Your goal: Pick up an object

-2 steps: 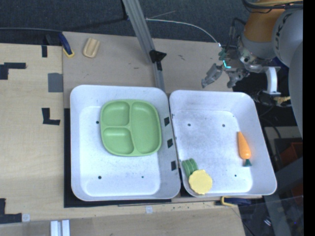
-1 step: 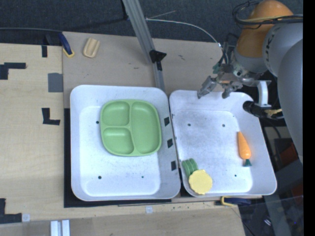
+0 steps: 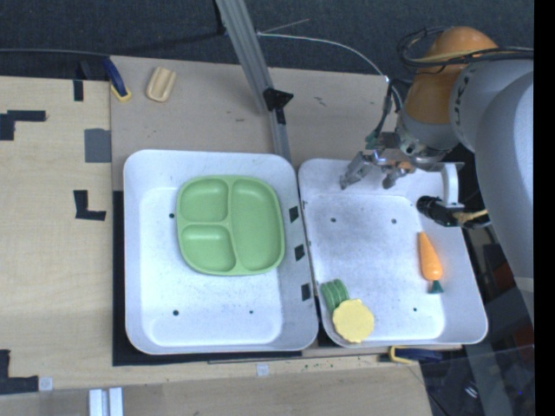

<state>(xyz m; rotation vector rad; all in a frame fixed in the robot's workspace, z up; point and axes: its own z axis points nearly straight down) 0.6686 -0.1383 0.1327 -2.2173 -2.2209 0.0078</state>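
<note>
Fingers spread wide, empty, at 12 o'clock of right bin; carrot at 3 o'clock by rim, likely light, stiff, smooth plastic, so best pinched across thick orange middle, not tapered green tip.

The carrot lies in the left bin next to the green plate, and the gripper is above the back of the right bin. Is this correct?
Not quite. The carrot lies in the right bin, near its right wall, not in the left bin. The green plate is in the left bin. The gripper is above the back of the right bin, as you say. The camera view shows this.
</note>
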